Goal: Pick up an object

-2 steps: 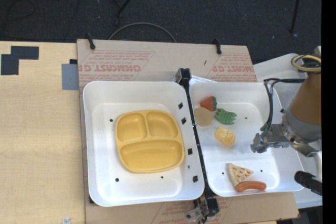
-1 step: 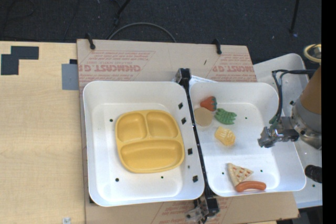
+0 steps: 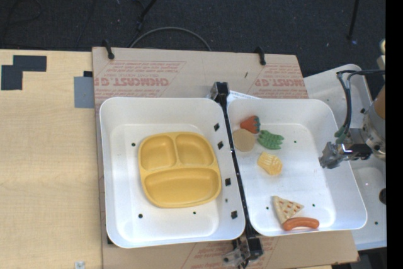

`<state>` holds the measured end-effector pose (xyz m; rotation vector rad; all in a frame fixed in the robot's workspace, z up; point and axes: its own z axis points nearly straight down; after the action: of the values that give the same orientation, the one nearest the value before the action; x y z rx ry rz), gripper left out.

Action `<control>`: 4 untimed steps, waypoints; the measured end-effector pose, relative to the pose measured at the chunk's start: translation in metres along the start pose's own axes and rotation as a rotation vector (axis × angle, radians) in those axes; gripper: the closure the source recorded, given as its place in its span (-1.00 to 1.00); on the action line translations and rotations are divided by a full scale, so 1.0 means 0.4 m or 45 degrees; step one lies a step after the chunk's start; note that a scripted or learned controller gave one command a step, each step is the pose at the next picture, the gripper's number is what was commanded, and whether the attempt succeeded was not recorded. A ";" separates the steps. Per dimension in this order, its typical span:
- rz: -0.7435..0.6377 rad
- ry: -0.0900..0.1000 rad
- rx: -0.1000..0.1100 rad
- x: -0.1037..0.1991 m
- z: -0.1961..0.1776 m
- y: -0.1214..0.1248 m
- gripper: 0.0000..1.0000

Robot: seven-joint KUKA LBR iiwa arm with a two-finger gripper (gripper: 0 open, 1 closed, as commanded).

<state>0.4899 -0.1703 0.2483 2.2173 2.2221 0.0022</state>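
The right bin [image 3: 315, 111] holds several toy foods. A red and orange piece [image 3: 250, 124], a green leafy piece [image 3: 271, 139] and a beige round piece [image 3: 244, 140] lie close together at its upper left. A yellow corn piece [image 3: 269, 164] sits in the middle. A pizza slice [image 3: 286, 206] and a red sausage [image 3: 301, 223] lie near the front edge. My gripper [image 3: 330, 157] hangs over the bin's right side, well right of the corn, with nothing seen in it.
The left bin [image 3: 119, 129] bears a yellow divided plate [image 3: 179, 169]. A black divider [image 3: 228, 154] runs between the two bins. Cardboard lies under both, and a wooden bench top spreads out to the left.
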 end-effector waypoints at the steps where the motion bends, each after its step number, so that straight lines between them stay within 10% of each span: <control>1: -0.002 0.004 0.008 0.118 0.002 -0.008 1.00; 4: -0.005 0.003 0.008 0.522 -0.005 0.044 1.00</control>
<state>0.5070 0.0386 0.2501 2.2169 2.2311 -0.0016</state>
